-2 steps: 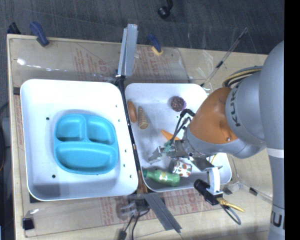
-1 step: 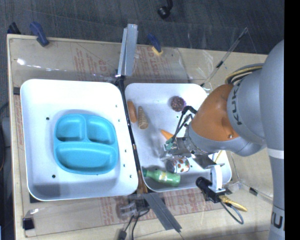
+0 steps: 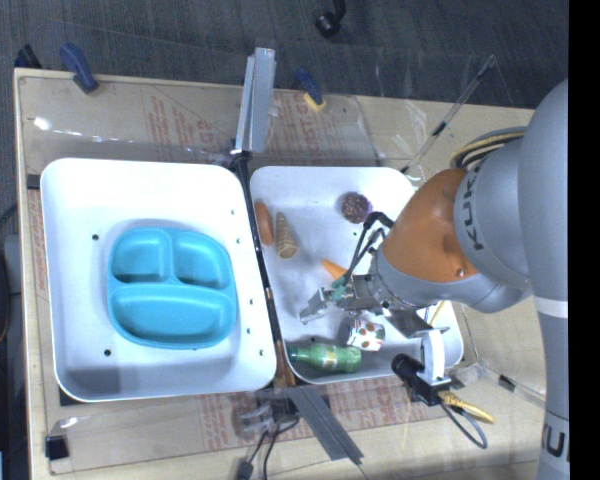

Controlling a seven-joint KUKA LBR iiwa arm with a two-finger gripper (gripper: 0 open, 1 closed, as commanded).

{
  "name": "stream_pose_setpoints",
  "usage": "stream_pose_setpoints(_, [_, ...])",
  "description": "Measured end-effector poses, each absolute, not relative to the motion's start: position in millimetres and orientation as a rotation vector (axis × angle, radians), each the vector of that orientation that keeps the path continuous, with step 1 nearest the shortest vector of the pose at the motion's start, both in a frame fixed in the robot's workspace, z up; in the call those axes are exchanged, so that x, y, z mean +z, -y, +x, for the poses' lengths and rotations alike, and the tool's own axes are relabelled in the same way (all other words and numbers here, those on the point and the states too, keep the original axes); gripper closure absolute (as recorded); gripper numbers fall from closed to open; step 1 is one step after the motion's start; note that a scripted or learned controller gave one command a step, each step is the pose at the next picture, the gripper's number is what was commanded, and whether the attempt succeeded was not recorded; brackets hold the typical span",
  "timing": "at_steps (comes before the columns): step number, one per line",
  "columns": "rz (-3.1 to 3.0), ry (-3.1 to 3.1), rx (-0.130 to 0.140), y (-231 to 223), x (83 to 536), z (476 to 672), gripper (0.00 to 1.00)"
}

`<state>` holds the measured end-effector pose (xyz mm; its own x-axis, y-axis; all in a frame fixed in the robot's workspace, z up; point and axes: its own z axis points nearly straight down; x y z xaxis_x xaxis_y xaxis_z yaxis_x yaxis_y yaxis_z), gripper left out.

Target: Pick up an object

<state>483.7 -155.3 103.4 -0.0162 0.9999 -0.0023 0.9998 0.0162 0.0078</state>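
Note:
The right bin (image 3: 310,183) holds several small objects. Along its left wall lie a brown sausage (image 3: 264,223) and a tan cone-shaped piece (image 3: 284,238). A purple round item (image 3: 355,206) sits near the back. An orange carrot piece (image 3: 332,267) lies mid-bin. At the front wall a green bottle (image 3: 325,357) lies on its side, with a small white and red item (image 3: 366,335) just behind it. My gripper (image 3: 323,304) hangs low over the middle of this bin, between the carrot piece and the bottle. Nothing is seen held in it.
The left bin (image 3: 70,198) holds a blue divided tray (image 3: 170,286). A metal divider bar (image 3: 254,98) stands at the back between the bins. The arm's orange band (image 3: 430,243) and grey body cover the right bin's right side. Cables (image 3: 460,408) lie at the front right.

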Motion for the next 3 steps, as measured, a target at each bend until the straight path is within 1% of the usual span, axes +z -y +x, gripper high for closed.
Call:
stream_pose_setpoints(1, [2.189,-2.238,0.008,155,114,485.9,1.00])
stream_pose_setpoints(2, [2.188,-2.238,0.008,155,114,485.9,0.00])
stream_pose_setpoints(3, [2.217,-2.227,0.000,210,92,516.8,0.00])
